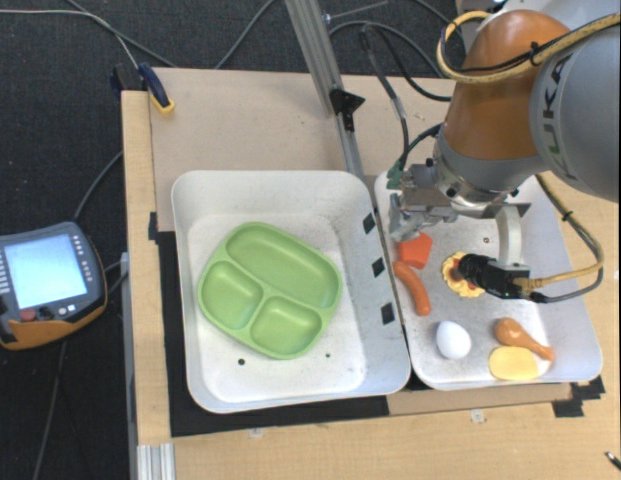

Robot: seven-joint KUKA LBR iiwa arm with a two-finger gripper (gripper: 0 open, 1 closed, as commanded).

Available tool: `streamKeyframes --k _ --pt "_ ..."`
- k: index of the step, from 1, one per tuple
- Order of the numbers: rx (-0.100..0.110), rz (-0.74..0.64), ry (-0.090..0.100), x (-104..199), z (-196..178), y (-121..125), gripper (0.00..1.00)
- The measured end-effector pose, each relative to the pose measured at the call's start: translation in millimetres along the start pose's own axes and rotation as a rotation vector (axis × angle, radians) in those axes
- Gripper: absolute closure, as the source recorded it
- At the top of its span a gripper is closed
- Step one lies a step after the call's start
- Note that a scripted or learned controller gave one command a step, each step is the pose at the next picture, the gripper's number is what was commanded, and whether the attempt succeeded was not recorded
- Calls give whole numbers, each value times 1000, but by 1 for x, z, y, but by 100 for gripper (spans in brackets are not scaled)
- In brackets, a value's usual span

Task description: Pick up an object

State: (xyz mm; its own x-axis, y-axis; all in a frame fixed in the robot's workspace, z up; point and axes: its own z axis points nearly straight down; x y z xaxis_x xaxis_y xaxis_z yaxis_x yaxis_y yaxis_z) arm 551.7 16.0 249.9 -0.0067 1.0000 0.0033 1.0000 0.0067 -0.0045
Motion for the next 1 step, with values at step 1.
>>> streamKeyframes --k 1 --pt "1 2 -1 47 17 -21 100"
